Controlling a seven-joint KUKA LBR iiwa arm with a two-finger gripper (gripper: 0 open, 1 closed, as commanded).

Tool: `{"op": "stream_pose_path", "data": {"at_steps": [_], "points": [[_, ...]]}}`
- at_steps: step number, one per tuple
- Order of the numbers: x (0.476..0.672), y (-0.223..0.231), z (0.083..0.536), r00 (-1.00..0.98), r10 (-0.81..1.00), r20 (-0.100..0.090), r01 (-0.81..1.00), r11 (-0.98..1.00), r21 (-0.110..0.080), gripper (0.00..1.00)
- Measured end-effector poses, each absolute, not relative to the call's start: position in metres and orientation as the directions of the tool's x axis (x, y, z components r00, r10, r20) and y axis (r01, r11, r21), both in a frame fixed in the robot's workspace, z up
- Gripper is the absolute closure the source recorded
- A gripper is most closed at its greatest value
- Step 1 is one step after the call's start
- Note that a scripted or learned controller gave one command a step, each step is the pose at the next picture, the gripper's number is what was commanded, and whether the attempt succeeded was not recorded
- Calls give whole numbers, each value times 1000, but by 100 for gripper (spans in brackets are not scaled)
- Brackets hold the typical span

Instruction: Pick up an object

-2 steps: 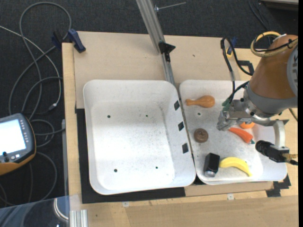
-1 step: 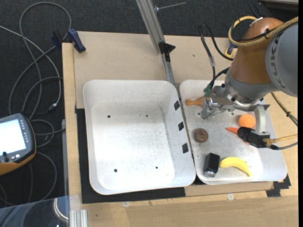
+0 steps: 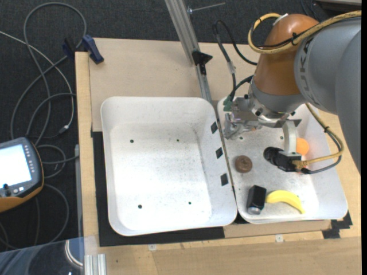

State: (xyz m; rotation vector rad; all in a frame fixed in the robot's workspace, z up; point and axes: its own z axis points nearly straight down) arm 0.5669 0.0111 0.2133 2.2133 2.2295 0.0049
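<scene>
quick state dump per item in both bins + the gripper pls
Gripper: low over the right bin's far-left corner; open or shut cannot be told.
Banana: lying flat in the right bin, near front, untouched.
Black box: lying just left of the banana.
Brown disc: flat on the bin floor, apart from the rest.
Orange ball: resting near the arm, partly hidden.
Left bin: sitting flat beside the right bin.

Blue clamp (image 3: 92, 48) on bench corner; pendant (image 3: 17, 171) at left.

A yellow banana (image 3: 285, 200) lies flat in the right bin (image 3: 335, 202). Just left of the banana stands a tilted black block (image 3: 256, 199). A brown disc (image 3: 243, 164) lies beyond the banana, an orange ball (image 3: 302, 146) farther right.
</scene>
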Motion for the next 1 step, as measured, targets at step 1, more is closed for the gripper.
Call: {"op": "stream_pose_path", "data": {"at_steps": [1], "points": [[589, 52, 212, -6, 1000, 2, 1000, 6, 2, 100]]}}
